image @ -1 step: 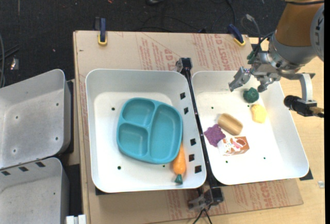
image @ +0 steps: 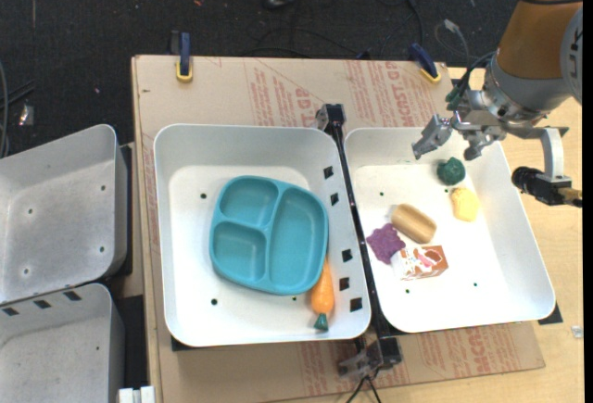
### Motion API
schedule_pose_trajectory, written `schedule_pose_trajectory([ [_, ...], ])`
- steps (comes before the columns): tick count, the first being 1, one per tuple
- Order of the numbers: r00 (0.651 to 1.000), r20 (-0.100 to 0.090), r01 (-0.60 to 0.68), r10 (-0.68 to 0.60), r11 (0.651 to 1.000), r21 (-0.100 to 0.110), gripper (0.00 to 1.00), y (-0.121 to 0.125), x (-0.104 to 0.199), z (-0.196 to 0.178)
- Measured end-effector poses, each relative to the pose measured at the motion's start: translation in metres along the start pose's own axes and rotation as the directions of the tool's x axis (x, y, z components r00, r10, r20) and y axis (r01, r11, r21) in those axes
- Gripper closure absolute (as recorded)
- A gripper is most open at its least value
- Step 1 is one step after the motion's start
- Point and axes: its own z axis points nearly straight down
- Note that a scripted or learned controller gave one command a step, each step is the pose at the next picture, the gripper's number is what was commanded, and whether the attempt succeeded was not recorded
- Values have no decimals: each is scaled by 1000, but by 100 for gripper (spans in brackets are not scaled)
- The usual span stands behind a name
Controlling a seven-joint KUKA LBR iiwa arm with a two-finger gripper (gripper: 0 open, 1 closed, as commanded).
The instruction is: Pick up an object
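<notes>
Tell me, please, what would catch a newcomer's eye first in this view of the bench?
Probably the teal divided plate in the left bin, with a toy carrot lying at its lower right edge. Next, the gripper hanging open over the far end of the right bin, just above a dark green object, with a yellow piece, a bread roll and a purple piece nearby.

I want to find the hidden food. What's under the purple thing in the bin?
The purple piece lies on the right bin's white floor, beside the red-and-white packet. Whatever is directly beneath it is covered.
</notes>
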Motion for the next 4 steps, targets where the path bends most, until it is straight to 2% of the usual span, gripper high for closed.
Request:
schedule_pose_trajectory([
  [1,1000,-1,-2,2,1000,4,0,-9,4,49],
  [3,1000,-1,-2,2,1000,5,0,-10,15,150],
  [4,1000,0,-3,3,1000,-1,100,-8,15,137],
])
